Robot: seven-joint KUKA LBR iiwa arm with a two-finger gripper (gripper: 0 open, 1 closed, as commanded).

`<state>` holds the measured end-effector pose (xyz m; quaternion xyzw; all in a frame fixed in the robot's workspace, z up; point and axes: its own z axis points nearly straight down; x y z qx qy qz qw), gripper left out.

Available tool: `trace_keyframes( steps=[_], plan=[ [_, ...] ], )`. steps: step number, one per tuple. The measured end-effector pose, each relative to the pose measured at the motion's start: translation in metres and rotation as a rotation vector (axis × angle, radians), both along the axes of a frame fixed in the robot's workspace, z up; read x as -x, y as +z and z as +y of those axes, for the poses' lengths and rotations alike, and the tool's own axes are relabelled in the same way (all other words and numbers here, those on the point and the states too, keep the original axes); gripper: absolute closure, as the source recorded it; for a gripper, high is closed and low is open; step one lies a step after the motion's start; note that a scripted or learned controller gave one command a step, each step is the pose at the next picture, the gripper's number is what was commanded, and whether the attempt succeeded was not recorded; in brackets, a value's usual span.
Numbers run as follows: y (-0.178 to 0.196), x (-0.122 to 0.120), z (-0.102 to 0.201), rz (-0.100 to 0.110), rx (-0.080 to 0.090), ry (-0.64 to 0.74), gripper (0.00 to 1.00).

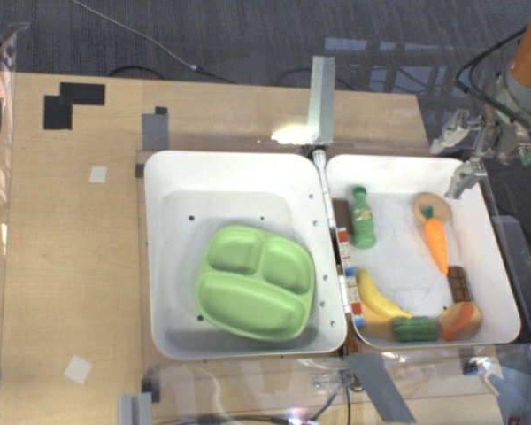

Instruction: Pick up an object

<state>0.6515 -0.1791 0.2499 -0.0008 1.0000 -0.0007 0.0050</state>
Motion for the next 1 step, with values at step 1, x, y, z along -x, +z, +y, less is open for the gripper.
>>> trace_keyframes(
  steps=[1],
  plan=[
    [-0.1499, 0.0086, -0.0246, -0.005, -0.001, -0.22, 0.0]
  ],
)
